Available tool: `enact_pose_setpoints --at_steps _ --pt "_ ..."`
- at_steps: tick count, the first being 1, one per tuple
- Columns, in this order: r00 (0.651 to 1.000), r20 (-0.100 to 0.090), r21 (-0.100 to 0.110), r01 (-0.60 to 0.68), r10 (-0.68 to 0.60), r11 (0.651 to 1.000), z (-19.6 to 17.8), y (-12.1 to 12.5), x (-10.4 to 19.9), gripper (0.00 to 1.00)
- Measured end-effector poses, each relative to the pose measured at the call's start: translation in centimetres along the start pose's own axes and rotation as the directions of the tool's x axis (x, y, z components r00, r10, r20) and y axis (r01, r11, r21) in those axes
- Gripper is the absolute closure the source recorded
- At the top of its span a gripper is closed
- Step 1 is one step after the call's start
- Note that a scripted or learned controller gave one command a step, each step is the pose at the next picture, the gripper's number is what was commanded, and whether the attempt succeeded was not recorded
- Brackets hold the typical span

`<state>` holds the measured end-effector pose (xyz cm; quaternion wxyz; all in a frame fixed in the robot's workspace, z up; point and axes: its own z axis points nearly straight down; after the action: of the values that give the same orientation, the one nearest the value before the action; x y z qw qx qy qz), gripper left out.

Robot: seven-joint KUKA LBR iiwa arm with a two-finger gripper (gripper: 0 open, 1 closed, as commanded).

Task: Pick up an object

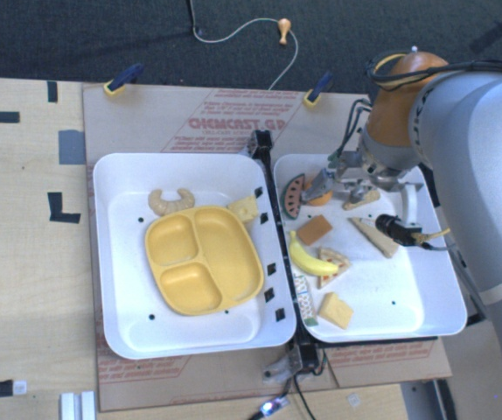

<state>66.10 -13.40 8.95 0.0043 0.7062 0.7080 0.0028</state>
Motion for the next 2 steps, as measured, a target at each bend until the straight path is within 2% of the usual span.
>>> enact_pose_setpoints --at_steps 1,2 --pt "1.0 0.0 0.004 0.002 -0.002 1.0 -0.8 -0.1 0.1 1.0" --pt "1.0 -0.002 0.007 -0.001 0.001 1.0 -6.7 0.9 0.1 1.0"
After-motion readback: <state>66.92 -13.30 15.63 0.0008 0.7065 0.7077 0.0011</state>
